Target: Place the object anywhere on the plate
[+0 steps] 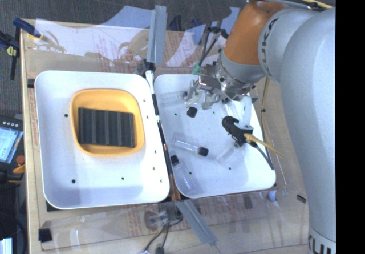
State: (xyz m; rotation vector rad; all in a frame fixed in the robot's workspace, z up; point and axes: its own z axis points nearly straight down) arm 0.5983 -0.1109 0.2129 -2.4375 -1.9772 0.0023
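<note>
The pincer [194,97] hangs low over the far end of the right bin [259,176]. From where I stand I cannot tell whether it is spread or pressed together. A small black piece [192,112] lies just beside it. Nearer the bin's middle lies a clear tube [187,145] with a black end. The yellow plate [105,101] sits in the left bin [57,178], well apart, with a dark ridged block [107,127] on it.

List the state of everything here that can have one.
Yellow plate: lying flat in the left bin, dark ribbed pad in its middle.
Clear tube: lying on its side in the right bin, black cap on.
Small black piece: loose on the right bin's floor, apart from the tube.
Hand: down at the right bin's far end.
</note>
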